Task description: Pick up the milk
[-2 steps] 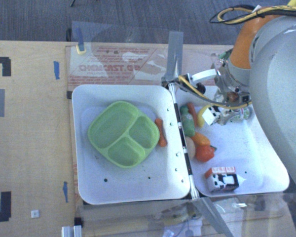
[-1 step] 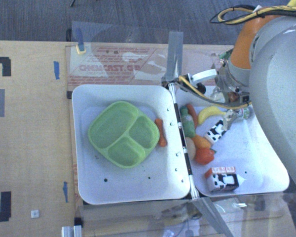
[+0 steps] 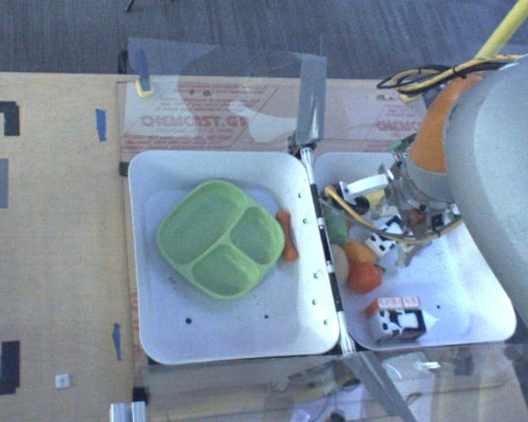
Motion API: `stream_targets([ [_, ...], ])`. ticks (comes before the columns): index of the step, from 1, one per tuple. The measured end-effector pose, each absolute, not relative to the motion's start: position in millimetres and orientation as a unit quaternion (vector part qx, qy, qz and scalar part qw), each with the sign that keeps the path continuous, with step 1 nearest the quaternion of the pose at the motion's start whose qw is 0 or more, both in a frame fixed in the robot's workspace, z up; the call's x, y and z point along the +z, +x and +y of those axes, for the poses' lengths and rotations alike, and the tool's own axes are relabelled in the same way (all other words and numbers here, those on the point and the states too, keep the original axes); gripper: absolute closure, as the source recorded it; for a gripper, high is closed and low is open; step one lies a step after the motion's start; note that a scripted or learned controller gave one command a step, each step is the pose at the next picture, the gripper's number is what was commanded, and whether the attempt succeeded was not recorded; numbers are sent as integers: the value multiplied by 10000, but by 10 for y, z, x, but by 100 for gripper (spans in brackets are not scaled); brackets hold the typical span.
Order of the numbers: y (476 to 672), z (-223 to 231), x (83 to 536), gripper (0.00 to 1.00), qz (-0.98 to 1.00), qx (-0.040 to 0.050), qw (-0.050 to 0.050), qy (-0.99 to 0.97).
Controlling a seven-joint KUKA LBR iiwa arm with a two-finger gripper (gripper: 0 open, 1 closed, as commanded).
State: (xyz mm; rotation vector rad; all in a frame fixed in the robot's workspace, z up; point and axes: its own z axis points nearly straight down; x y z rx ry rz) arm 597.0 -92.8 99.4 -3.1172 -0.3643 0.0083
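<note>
The milk (image 3: 398,317) is a small carton with black-and-white cow patches and a red top, lying on its side near the front of the right bin (image 3: 475,301). My gripper (image 3: 385,236) hangs low over the middle of the same bin, roughly a carton's length behind the milk and apart from it. It sits right beside a cluster of toy food, and wrist cables and the grey arm cover much of it. Something black and white shows at its tip, and I cannot make out what it is.
A green piece (image 3: 336,229), an orange-yellow piece (image 3: 359,251) and a red tomato (image 3: 364,277) crowd the right bin's left side. In the left bin (image 3: 158,323) lie a green divided plate (image 3: 220,237) and an orange carrot (image 3: 287,236).
</note>
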Motion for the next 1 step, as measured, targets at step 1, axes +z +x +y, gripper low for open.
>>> stream_targets([
  [1, 5969, -918, 1076, 100, -1174, 46, 27, -9931],
])
